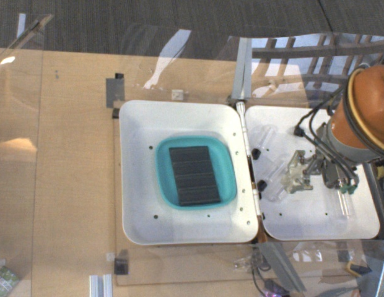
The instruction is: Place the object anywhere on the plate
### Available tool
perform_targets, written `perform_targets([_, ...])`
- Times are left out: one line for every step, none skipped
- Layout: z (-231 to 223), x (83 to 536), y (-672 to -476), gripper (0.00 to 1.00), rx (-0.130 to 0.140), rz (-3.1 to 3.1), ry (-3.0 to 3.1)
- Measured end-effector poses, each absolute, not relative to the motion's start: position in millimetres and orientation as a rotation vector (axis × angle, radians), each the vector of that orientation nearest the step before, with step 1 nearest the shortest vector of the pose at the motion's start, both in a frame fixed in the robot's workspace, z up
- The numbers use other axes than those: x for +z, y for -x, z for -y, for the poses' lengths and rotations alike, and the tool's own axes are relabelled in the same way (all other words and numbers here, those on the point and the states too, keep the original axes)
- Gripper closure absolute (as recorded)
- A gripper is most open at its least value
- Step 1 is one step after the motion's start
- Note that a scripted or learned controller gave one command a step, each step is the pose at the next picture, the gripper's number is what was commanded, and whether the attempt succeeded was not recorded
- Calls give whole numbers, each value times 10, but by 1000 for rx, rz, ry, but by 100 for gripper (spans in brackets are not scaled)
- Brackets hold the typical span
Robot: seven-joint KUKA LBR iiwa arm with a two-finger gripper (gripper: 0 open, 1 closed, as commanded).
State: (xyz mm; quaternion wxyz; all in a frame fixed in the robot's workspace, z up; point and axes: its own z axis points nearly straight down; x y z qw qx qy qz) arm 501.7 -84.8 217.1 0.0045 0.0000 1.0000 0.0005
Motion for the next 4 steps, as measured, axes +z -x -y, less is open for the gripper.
perform_targets([102, 2031, -4895, 100, 2, -3120, 271])
perform_targets([-726, 1899, -5526, 100, 4, -3093, 494])
perform_targets([-724, 1900, -5527, 0, 4, -3093, 493])
perform_targets([-397, 3120, -5113, 0, 1, -3104, 385])
